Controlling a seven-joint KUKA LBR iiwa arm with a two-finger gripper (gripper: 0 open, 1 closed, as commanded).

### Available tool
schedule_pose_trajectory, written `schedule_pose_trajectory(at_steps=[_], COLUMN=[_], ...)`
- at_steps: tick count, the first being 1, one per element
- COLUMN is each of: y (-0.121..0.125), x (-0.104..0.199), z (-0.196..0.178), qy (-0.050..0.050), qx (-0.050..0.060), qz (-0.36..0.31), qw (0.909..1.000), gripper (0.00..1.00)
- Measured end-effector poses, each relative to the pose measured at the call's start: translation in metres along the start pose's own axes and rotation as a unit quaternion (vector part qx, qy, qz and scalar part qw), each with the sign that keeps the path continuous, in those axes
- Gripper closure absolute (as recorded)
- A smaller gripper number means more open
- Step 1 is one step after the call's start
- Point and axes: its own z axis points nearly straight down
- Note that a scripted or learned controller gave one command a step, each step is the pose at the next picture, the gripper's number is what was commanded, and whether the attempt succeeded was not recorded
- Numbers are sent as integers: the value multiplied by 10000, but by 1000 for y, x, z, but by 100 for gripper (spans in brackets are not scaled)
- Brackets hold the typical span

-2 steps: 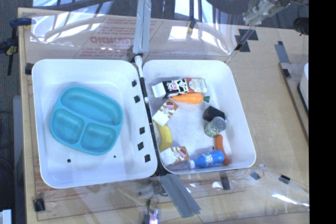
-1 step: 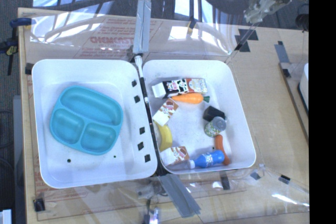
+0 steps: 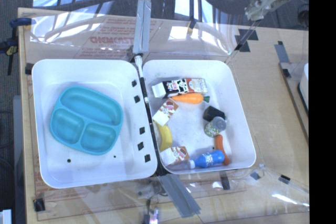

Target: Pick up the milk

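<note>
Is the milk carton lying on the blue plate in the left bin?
No, the milk carton lies in the right bin, just above the carrot, while the blue plate sits in the left bin.

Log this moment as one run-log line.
task: pick up milk | pincer: high above right bin's far right corner | milk carton: lying at right bin's far end, touching carrot | status: not grasped

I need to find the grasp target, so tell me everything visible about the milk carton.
The milk carton lies on its side at the far end of the right bin. It looks like a small printed carton: white end on the view's left, black-and-white cow patches in the middle, reddish end on the right. The carrot touches its near side.
</note>
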Motion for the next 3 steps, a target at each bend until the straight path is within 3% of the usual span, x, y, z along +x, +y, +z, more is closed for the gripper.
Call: schedule_pose_trajectory(at_steps=[3], y=[1], x=[8], z=[-29], qy=[-11], qx=[18], qz=[-132], qw=[9999], gripper=[100])
